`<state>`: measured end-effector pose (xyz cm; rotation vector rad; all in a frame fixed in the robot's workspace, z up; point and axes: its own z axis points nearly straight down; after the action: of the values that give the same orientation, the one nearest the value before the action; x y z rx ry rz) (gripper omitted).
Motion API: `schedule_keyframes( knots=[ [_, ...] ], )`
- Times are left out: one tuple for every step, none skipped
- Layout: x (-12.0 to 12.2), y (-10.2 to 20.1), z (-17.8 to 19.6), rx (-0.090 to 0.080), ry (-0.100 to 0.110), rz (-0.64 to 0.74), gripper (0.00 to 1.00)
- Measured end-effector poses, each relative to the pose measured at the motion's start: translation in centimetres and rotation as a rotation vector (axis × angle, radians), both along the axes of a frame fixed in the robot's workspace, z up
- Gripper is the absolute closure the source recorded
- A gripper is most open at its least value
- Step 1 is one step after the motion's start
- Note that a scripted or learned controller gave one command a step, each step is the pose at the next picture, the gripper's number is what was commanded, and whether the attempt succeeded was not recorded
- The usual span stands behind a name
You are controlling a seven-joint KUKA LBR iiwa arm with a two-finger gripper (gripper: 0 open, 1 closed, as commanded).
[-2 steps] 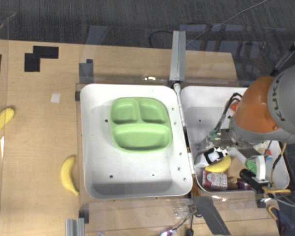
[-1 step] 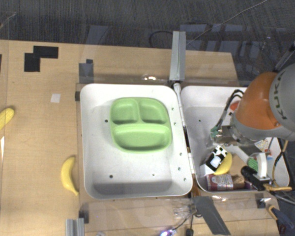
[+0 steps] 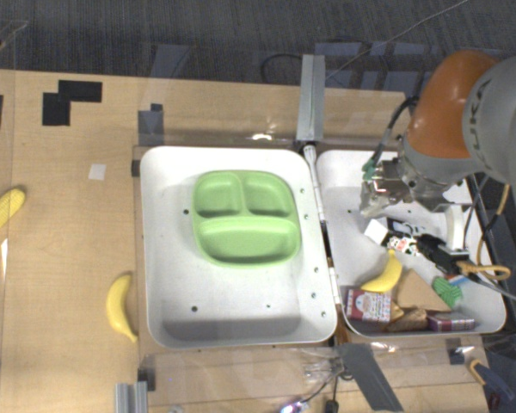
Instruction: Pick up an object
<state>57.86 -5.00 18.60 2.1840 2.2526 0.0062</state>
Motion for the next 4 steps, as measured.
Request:
schedule_keyframes(
  knots=[
    [0.0,0.0,0.0,0.0,0.001,0.0,0.0],
    [-2.8,-4.2,-5.7,-0.002,-0.006,0.04,0.0],
    [-6.5,-5.8,-9.5,-0.007,-0.014,0.087,0.0],
    [-6.2,-5.5,-8.3,-0.002,-0.018,0.089,1.0]
  ],
)
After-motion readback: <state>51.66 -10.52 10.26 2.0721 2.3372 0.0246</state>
